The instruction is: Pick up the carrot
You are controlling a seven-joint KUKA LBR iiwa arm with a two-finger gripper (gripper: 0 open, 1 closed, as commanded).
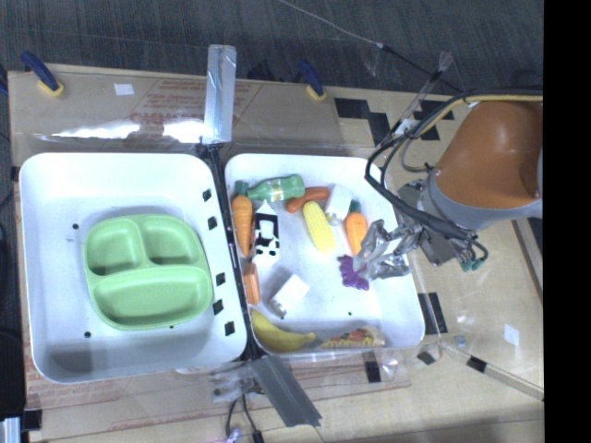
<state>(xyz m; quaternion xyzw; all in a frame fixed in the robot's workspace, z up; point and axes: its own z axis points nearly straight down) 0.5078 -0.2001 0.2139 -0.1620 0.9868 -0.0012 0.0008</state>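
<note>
Orange carrot (355, 232) sits just beside the hand (380, 257); grip unreadable, approach underway, needs a descent.

Smooth glossy plastic carrot (242, 223), matt green plastic tray (146, 269), shiny white bins (37, 247), bare metal jaws.

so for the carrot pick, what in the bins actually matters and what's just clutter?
Job-relevant:
- carrot by the right bin's left wall
- second carrot beside the end effector
- right bin

Clutter:
- green bottle
- corn
- banana
- purple grapes
- white block
- green tray in the left bin
</note>
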